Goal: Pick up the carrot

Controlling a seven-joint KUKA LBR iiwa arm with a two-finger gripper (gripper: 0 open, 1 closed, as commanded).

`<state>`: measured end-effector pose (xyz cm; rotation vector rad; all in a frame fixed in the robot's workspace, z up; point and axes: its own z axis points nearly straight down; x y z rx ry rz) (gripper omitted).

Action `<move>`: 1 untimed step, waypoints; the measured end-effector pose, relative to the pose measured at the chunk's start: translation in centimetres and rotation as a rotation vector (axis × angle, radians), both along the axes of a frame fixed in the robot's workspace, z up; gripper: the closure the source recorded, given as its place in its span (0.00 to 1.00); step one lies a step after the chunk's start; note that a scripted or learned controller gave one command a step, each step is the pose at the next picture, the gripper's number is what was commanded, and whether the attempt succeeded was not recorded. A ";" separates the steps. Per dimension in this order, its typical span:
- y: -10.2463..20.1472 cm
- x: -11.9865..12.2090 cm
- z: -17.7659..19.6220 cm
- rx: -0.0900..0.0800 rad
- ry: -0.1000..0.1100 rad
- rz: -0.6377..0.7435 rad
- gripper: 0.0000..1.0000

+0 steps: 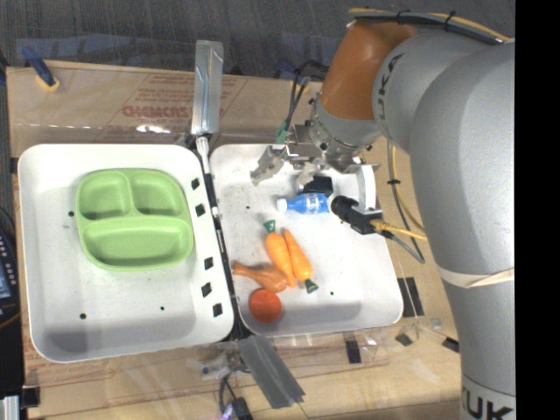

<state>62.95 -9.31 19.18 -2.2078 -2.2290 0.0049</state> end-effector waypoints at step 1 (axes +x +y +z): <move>-3.4 -6.6 -10.1 0.000 0.000 0.004 0.00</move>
